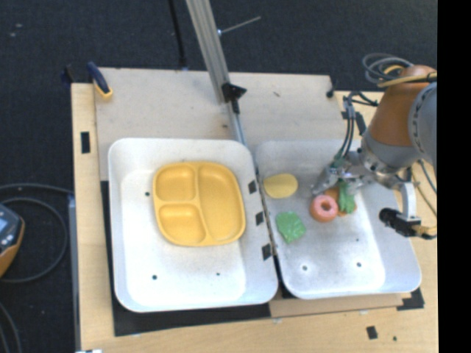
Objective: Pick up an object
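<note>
Pink ring (324, 208) is best approached vertically; the tool (335, 186), at its 1 o'clock, cannot be told clenched or released.

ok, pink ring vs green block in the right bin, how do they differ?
The pink ring is round with a centre hole; the green block is a solid, roughly squarish lump. The pink ring lies right beside the gripper, against a green piece there; the green block lies apart, nearer the divider. Both are small and rest on the right bin floor.
</note>
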